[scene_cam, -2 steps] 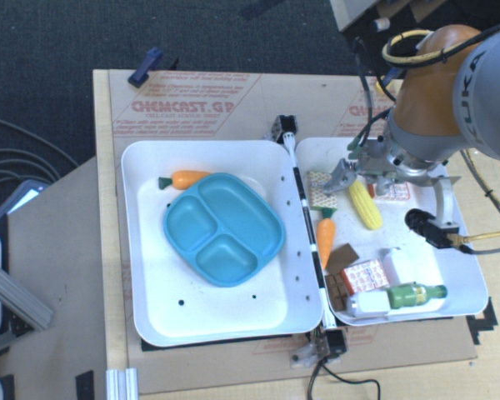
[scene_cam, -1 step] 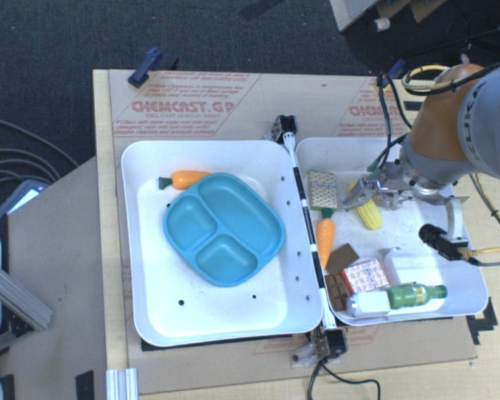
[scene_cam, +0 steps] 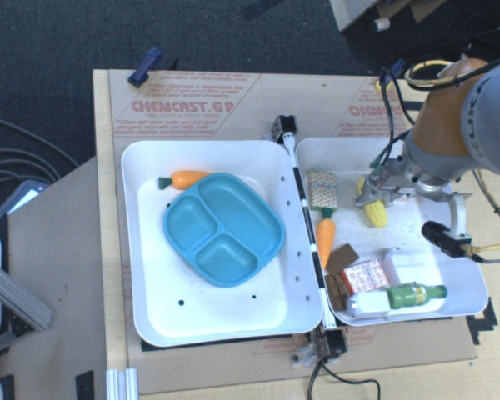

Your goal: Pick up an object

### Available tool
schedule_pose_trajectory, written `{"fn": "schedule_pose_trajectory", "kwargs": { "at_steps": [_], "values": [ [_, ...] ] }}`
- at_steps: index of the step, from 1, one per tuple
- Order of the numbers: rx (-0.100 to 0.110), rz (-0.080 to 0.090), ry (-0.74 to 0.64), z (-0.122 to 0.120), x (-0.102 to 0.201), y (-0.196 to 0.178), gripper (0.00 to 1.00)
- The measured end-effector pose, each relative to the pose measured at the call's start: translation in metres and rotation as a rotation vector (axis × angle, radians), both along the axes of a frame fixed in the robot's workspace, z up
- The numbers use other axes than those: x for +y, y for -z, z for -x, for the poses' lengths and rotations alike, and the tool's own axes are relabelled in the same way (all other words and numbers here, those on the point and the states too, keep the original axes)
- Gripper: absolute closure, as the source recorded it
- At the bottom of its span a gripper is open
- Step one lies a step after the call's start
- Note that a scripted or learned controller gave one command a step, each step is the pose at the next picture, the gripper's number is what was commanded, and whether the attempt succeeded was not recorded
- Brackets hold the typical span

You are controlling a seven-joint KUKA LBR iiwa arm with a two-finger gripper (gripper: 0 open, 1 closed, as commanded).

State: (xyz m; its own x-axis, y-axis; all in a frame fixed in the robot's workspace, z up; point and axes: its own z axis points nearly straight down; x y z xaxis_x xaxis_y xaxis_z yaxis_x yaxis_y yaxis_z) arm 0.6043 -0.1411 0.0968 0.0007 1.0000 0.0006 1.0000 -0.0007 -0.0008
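Observation:
My gripper (scene_cam: 377,190) hangs low over the upper middle of the right bin (scene_cam: 475,294), on the grey arm with the orange band that comes in from the right. Directly under and in front of it lies a small yellow corn cob (scene_cam: 375,215), its upper end covered by the gripper. An orange carrot (scene_cam: 325,238) lies by the bin's left wall. A checked pad (scene_cam: 322,189) sits above the carrot. Along the front are a brown bar (scene_cam: 340,261), a red and white box (scene_cam: 367,275) and a green bottle (scene_cam: 415,293).
The left bin (scene_cam: 142,248) holds a blue divided plate (scene_cam: 223,228) and a second carrot (scene_cam: 186,178) at its upper left. A black cable fitting (scene_cam: 443,238) sticks out at the right bin's right side. A white packet (scene_cam: 408,267) lies behind the bottle.

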Motion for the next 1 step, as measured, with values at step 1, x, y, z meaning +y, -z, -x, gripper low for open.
{"fn": "schedule_pose_trajectory", "kwargs": {
  "at_steps": [1],
  "values": [
    [-0.002,0.0,-0.002,-0.0108,0.0717,-0.0887,1.0]
  ]
}}
